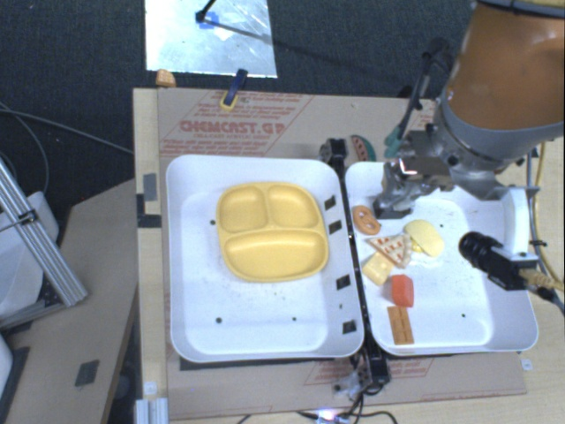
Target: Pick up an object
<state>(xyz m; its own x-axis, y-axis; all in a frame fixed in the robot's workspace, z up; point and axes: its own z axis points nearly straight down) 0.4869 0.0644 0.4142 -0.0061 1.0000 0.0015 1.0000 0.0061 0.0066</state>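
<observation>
a yellow divided plate (pixel 267 232) in a white bin (pixel 190 325); red block (pixel 402 290), pale yellow slice (pixel 425 237).

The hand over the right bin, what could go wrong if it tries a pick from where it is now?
1. The toy food pieces lie bunched together in the right bin, so the hand could nudge neighbours or catch two at once.
2. The hand sits near the bin's back left corner, beside the divider; a descent there might hit the wall.
3. The flat cracker may be hard to pinch.
</observation>
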